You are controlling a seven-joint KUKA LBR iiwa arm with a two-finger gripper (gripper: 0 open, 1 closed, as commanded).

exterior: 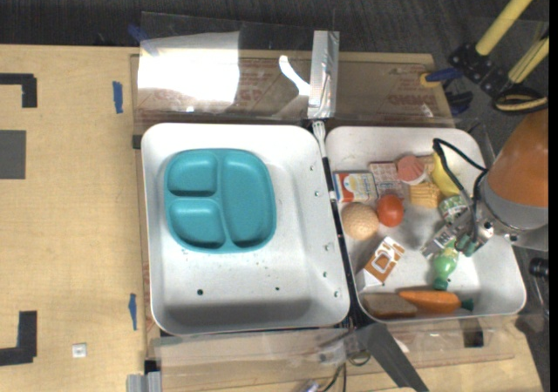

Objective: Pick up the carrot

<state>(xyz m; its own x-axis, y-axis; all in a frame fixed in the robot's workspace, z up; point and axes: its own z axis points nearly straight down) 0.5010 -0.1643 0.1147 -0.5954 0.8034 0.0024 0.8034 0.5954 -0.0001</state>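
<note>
Two white bins side by side on bench (61,207). Left bin (296,233): teal divided plate (221,199). Right bin (501,281): carrot (429,300) lying flat along near wall, green end to the right. Green toy vegetable (443,268) just above carrot. Also tomato (391,210), egg (359,221), banana (445,174), corn (425,197), small cartons (384,261) with print too small to read. End effector (457,235) low over right bin's right side, beside green vegetable, apart from carrot. Cannot tell end effector's state.

two white bins (324,294) on wooden bench (61,233)
</note>
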